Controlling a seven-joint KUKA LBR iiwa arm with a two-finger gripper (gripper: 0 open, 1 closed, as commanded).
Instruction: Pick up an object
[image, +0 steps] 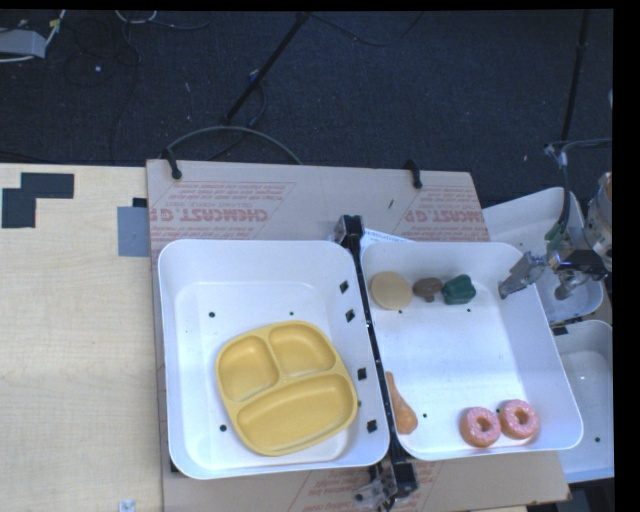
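At the right bin's (545, 345) far right rim we find the gripper (540, 270) hovering with fingers spread and bare, the donuts (499, 423) lying well apart at the near corner, so we advise centring above one donut before descending.

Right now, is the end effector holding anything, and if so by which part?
Nothing is held. The end effector sits at the right bin's upper right rim, with no object between its fingers; the green object lies apart from it.
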